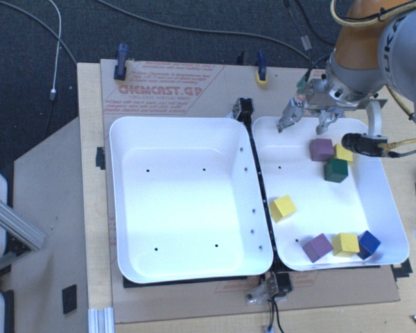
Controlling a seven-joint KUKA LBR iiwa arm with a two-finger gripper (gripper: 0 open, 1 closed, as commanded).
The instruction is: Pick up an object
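My gripper [306,121] hangs above the far edge of the right bin [301,186], fingers spread apart and open, nothing between them. Just to its right lie a purple block [321,149], a yellow block [344,151] and a green block [335,171], close together. A lone yellow cube [283,207] rests near the bin's left wall. Along the near rim sit a purple block [317,247], a yellow block [346,243] and a blue block [368,243].
The left bin [187,196] sits beside the right one, with a black divider [255,179] between them. Clamps [121,55] hold the board at the far edge. Cables trail behind the bench.
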